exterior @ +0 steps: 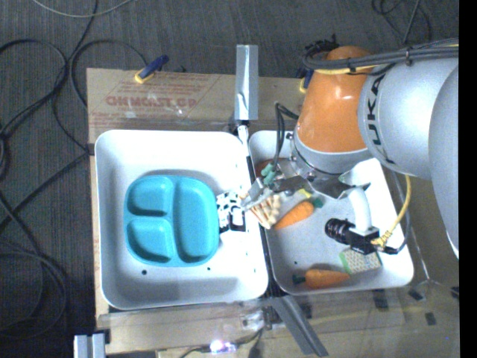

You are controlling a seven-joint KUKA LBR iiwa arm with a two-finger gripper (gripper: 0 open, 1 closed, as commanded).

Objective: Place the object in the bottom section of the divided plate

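The gripper (257,196) hangs over the wall between the two bins; I cannot tell if it holds anything. Just beside it lie a waffle-like piece (267,210) and a carrot (296,213) in the right bin (395,271). A black-and-white object (229,209) touches the blue divided plate (173,218) in the left bin (119,274).

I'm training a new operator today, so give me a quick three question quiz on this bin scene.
1. True or false: the blue divided plate sits in the left bin.
2. How many carrots lie in the right bin?
3. The gripper is: A) over the plate, B) near the rims between the bins, C) outside both bins.

Key: 1 true. 2 two: carrot, carrot. 3 B.
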